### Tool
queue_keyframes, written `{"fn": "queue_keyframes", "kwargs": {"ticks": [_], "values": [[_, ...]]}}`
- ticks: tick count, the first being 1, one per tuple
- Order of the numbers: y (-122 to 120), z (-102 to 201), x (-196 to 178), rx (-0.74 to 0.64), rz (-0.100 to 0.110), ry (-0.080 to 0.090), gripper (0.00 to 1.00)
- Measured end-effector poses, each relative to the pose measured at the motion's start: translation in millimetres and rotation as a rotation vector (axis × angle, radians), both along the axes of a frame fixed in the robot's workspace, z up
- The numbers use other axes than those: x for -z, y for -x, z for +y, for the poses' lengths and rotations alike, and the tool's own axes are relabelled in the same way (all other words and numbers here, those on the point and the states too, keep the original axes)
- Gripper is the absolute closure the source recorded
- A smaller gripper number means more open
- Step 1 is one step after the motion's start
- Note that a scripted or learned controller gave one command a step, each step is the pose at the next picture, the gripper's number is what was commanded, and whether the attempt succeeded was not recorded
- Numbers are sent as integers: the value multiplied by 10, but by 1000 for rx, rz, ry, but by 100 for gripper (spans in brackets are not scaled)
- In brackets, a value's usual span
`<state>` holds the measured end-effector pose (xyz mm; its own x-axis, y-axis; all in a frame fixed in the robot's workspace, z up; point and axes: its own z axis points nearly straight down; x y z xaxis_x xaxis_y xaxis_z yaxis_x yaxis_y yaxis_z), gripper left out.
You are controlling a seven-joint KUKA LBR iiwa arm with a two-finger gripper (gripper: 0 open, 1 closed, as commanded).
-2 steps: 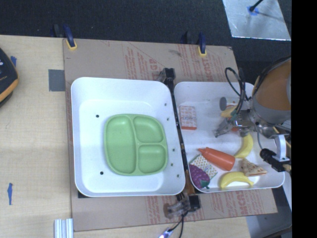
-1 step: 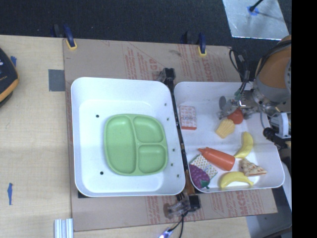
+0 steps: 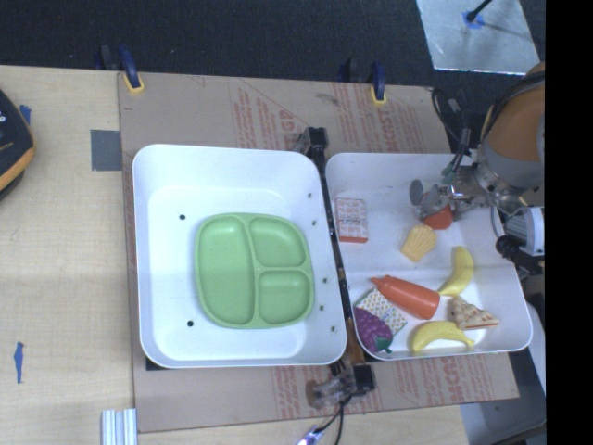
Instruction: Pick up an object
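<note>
Everything is placed here against the right bin [image 3: 519, 290]. Along its near edge lies a yellow banana [image 3: 441, 337], with a slice of pizza [image 3: 473, 317] just behind it toward the bin's right wall. In the near left corner sits a bunch of purple grapes [image 3: 371, 327], touching a checkered cracker [image 3: 384, 307]. Just behind those, an orange carrot [image 3: 408, 294] lies across the middle of the bin, and a second banana [image 3: 459, 270] stands tilted beside its right end. Farther back, near the middle, is a yellow piece of corn [image 3: 419, 242]. Against the left wall, at about the same depth, lies a small pink-and-white box [image 3: 351, 219].

At the far right part of the bin the gripper [image 3: 437, 204] hangs low, reaching in from the right. A small red thing [image 3: 439, 217] sits right at its tip; whether it is pinched between the fingers cannot be made out.

Left of this bin, the other bin [image 3: 153, 248] holds a green divided plate [image 3: 253, 269].
</note>
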<state>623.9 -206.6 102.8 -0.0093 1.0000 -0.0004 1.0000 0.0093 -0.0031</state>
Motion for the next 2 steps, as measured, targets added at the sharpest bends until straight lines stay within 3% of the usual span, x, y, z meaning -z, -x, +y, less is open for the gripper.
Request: {"fn": "queue_keyframes", "kwargs": {"ticks": [1, 2], "values": [[-290, 372, -153, 8, 17, -3, 100], [-332, 1359, -903, 3, -3, -2, 100]]}}
